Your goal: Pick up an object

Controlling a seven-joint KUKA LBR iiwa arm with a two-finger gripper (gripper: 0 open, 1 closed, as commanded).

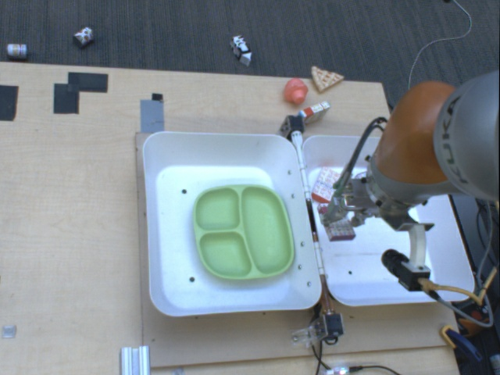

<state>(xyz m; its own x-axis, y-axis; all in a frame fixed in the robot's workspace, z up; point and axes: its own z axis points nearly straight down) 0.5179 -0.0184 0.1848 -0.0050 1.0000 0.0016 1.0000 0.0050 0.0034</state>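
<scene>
One flat packet (325,184), orientation unclear

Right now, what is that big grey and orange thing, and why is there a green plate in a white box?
That big grey and orange thing is a robot arm. It reaches in from the right of the picture. The camera hangs above the bench and looks down at a slant, so you see everything from the top.

On the wooden bench sit two shallow white bins side by side. The left bin holds a green plate with three sections. The arm hangs over the right bin, and its gripper, a hand with two fingers, is down by a small red and white packet. I cannot tell whether it has caught anything.

Behind the bins lie a pinkish-red ball and a toy pizza slice. The robot's job is to pick something up.
</scene>
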